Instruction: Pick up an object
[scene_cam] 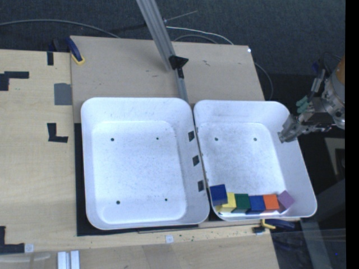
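Note:
Several small blocks lie in a row along the near wall of the right bin (291, 150): a blue block (218, 193), a yellow block (228, 204), a green block (242, 202), another blue block (257, 203), an orange block (270, 202) and a purple block (285, 198). My gripper (290, 132) hangs at the right bin's right rim, well away from the blocks and farther back. Nothing shows between its fingers.
The left bin (90, 150) stands beside the right one, with black clips on the wall between them. A slanted metal pole (160, 32) rises behind the bins. Cables run across the dark floor at the back. Black tape marks lie on the bench at left.

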